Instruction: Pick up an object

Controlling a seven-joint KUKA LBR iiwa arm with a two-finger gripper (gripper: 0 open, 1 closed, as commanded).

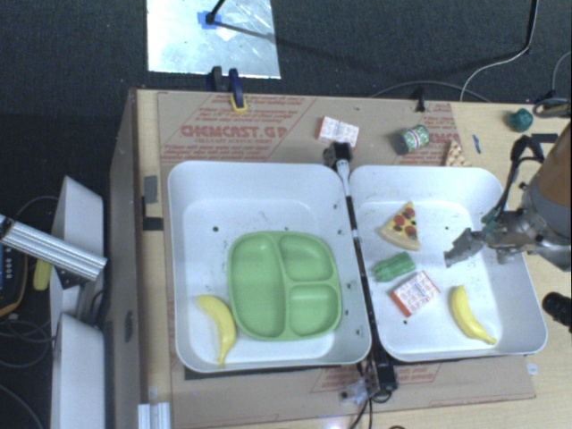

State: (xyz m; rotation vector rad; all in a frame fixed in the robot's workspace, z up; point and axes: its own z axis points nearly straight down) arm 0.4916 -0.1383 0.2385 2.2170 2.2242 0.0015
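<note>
In the right bin (514, 206), nearest the front edge, a banana (468, 314) lies slantwise toward the front right corner. Just beside it, toward the middle divider, sits a small red and white packet (415, 293), with a green pickle-like piece (393, 266) touching or nearly touching its far side. Further back, near the divider, lies a toy pizza slice (401, 226).

The gripper (458, 248) hangs over the right half of this bin, above bare floor between the banana and the pizza slice. Nothing is seen between its fingers, and whether they stand apart or together cannot be told at this angle.

The left bin (192, 204) holds a green divided plate (284, 284) near its front edge and a second banana (218, 325) in the front left corner, touching the plate's rim.

The step in hand looks like choosing and approaching a target. The right bin's banana seems the best choice: it is closest to the gripper and has bare floor along both long sides. To do it well, the fingers should straddle the banana across its narrow width near the middle, aligned square to its slant, then descend straight until close to the floor before closing. The packet and pickle are riskier, since they crowd one another and a finger could land on the neighbour.
</note>
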